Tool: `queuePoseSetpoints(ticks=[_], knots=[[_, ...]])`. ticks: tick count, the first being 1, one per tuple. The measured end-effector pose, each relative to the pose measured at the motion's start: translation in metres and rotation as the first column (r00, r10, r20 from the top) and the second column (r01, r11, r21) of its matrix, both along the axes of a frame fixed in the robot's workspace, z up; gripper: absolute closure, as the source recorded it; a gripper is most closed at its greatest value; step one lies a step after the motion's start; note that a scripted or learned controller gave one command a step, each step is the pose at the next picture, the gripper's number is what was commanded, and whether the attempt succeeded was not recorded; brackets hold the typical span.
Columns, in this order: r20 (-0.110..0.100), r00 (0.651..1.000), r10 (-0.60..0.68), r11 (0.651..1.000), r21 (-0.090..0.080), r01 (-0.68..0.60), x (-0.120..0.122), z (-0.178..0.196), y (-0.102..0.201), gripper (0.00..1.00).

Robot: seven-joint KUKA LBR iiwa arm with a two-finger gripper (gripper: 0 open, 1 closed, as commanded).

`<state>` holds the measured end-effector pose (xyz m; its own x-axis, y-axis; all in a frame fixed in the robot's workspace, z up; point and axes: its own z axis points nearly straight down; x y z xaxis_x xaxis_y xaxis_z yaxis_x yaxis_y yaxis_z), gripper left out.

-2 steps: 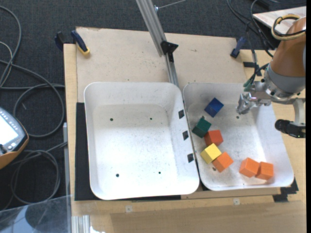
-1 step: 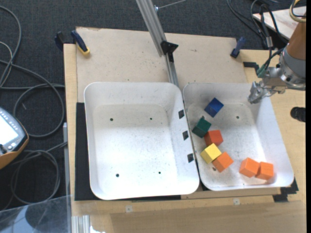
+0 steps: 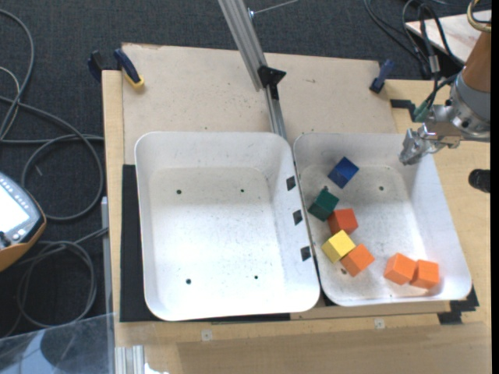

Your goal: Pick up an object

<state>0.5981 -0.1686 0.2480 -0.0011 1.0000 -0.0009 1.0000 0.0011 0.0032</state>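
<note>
**Right bin: blocks at rest, gripper above far edge**

Near edge: two orange blocks [image 3: 412, 271]. Toward the bin's left wall: orange [image 3: 357, 259], yellow [image 3: 339, 245], orange [image 3: 342, 221], green [image 3: 323, 205], then blue [image 3: 343, 171]. Gripper [image 3: 411, 153] hovers at the far right corner; finger spread cannot be told.

The arm [image 3: 477, 84] is cut off by the right edge. The hand [image 3: 411, 148] is too small to see well. The tabletop [image 3: 234, 341] runs off the bottom edge.
</note>
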Motion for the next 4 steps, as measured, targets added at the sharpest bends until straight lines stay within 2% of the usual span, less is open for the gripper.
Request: queuePoseSetpoints(ticks=[1, 2, 3, 4], knots=[[-0.005, 1.0, 0.004, 1.0, 0.003, -0.004, -0.012, -0.009, 0.046, 1.0], [-0.004, 1.0, 0.005, 1.0, 0.004, -0.005, -0.022, -0.001, 0.095, 1.0], [-0.007, 1.0, 0.005, 1.0, 0.004, -0.005, -0.04, -0.012, 0.141, 1.0], [-0.007, 1.0, 0.006, 1.0, 0.004, -0.006, -0.066, -0.011, 0.2, 1.0]])
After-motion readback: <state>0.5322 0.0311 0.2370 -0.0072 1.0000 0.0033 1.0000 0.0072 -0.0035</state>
